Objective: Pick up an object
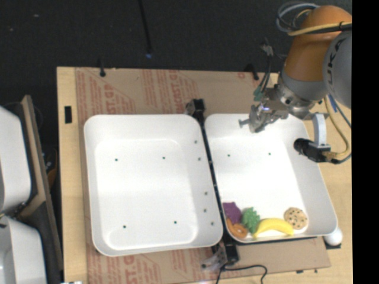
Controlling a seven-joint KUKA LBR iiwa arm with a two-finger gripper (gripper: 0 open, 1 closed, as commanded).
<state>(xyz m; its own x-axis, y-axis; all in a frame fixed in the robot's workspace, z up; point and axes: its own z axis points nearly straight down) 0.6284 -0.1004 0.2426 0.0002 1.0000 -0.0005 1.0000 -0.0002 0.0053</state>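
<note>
Camera view: hand (pixel 256 122), grip state unclear, over right bin's (pixel 308 176) far edge, well apart from banana (pixel 273 226).

Arm (pixel 308 58) lowered, gripper (pixel 259 122) down

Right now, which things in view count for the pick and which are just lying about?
For the pick:
gripper
banana
cookie
green toy
purple toy
orange toy
right bin

Lying about:
left bin
cardboard sheet
</note>
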